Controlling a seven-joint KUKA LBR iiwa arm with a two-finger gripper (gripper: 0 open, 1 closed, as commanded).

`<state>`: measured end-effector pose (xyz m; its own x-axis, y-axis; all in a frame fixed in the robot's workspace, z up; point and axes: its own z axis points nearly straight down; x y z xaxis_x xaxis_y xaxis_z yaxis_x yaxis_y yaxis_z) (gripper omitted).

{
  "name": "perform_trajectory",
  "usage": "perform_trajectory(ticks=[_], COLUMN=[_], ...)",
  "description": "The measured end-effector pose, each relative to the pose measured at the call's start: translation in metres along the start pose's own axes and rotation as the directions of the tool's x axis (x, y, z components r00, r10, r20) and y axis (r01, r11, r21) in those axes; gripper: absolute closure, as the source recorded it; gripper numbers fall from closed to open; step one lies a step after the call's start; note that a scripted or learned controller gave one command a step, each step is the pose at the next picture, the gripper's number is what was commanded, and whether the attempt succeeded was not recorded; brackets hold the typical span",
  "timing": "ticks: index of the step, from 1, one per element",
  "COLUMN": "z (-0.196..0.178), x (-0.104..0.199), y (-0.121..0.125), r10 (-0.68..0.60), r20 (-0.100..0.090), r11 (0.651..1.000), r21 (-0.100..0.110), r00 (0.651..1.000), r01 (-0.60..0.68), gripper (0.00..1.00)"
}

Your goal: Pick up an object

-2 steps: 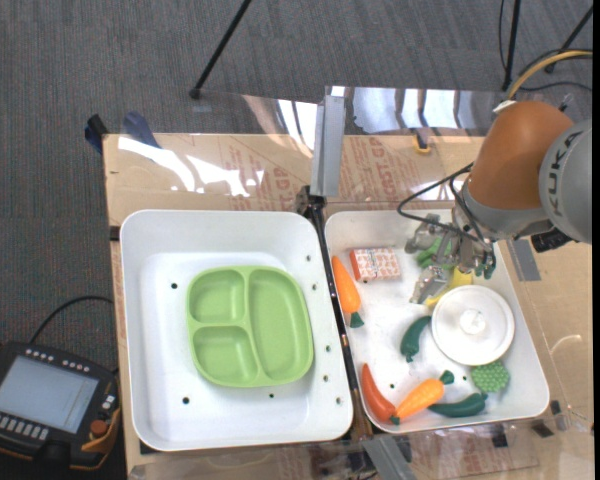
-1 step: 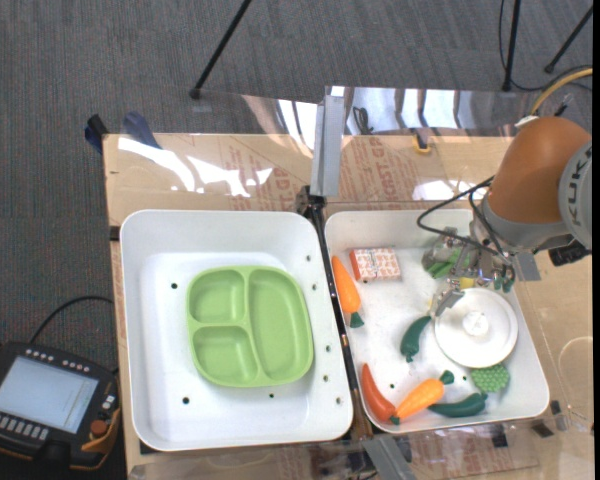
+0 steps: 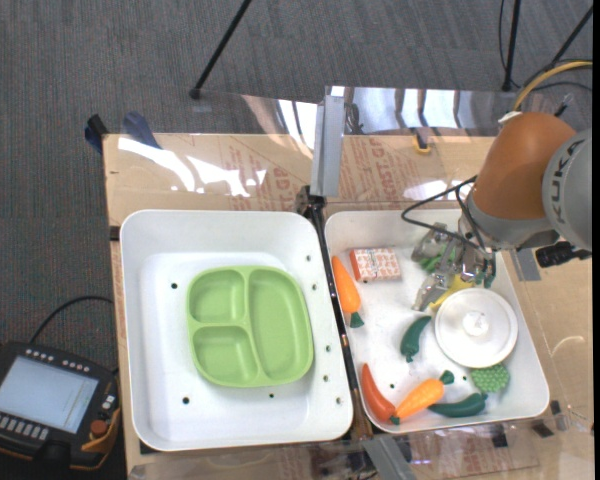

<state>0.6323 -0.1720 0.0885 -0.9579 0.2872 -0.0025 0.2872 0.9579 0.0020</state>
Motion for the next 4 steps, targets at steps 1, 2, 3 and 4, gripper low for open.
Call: perform_trajectory(ticks=[1, 2, 3, 4], z=[-0.011, -0.011, -0.002, -0.001], x=[-0.001, -0.001, 0.001, 0.000], y=[0.002, 0.002, -0.040, -0.039], r10=[-0.005, -0.006, -0.097, -0.061], r20=[0.003, 0.002, 0.004, 0.002], r11=[1.000, 1.000, 0.995, 0.998], r21=[-0.001, -0.001, 0.000, 0.000], r00=[1.000, 1.000, 0.995, 0.998], r01=[0.005, 0.006, 0.097, 0.061], gripper=[1.00, 0.00, 0.00, 0.00])
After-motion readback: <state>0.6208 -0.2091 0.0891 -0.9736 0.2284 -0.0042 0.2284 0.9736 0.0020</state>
